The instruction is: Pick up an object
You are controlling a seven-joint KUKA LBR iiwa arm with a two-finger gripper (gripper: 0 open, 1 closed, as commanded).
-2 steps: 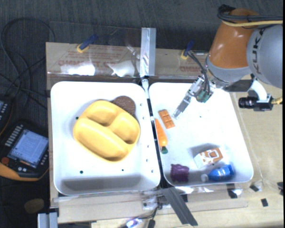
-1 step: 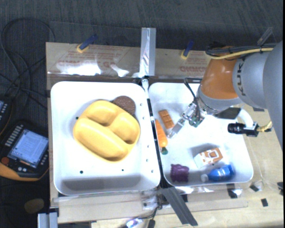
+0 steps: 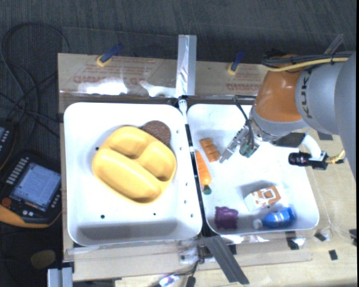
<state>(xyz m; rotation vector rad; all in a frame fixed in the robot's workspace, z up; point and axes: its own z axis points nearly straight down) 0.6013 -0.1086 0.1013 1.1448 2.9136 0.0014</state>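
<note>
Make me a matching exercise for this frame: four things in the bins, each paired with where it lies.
Things:
1. yellow bananas
2. carrot
3. blue bottle
4. purple grapes

Places:
A. right bin, near-right corner
B. left bin, middle
C. right bin, near-left corner
D. right bin, along the wall shared with the left bin

Pairs: 1-B, 2-D, 3-A, 4-C

Two white bins (image 3: 78, 178), one yellow bun (image 3: 134, 163), one carrot (image 3: 202, 169), one blue bottle (image 3: 278, 217)
</note>
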